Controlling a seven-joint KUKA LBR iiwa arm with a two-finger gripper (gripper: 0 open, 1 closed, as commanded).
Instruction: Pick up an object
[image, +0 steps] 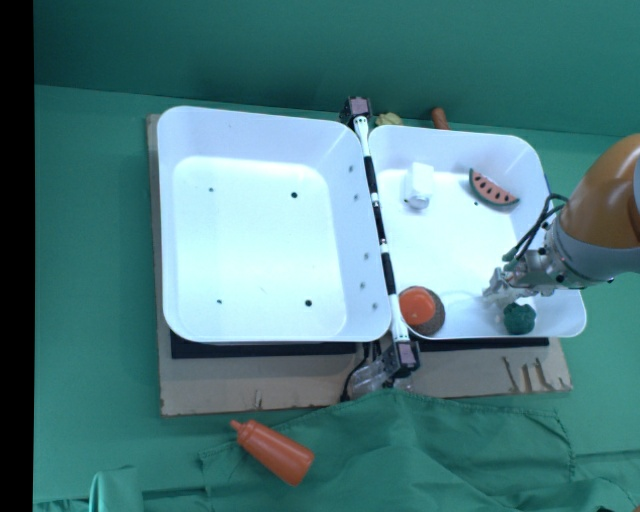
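Here the gripper sits low in the right bin, near its front right corner, at the end of the grey arm with its orange band. Whether it is apart or together cannot be told at this size, and nothing shows between its tips.

Just below it and slightly to the right lies a small dark green lump with a bumpy, rounded outline — it rests on the bin floor close to the front rim, very near the gripper, though contact cannot be made out.

Farther left along the same front edge sits a round ball, orange on top and brownish below, against the divider. Toward the back of the bin are a small white block and a watermelon slice — red with a green rind.

On the green cloth in front of the bins lies an orange bottle.
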